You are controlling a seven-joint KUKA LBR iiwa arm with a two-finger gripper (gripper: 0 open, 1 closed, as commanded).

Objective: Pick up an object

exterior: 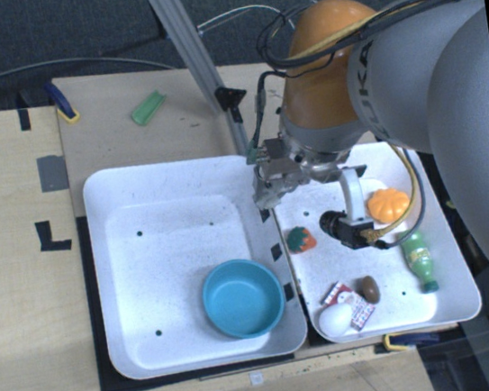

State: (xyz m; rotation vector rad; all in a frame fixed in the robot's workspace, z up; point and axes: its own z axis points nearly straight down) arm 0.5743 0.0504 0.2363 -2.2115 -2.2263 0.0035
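Note:
My gripper (266, 198) hangs over the wall between the two white bins, at its far end, below the orange band of the arm. A small red and green toy (301, 240) lies in the right bin (456, 300) just below and to the right of the gripper, apart from it. An orange pumpkin-shaped toy (387, 205), a green bottle (418, 261), a brown lump (369, 289), a white egg shape (335, 320) and a red-white packet (356, 308) also lie in that bin. A blue bowl (242, 298) sits in the left bin (121, 254).
A slanted metal pole (190, 43) crosses the bench behind the bins. A green block (148, 108) and a blue-yellow clamp (62, 101) lie on the wooden bench top. A black part with cables (345, 228) hangs off the arm over the right bin.

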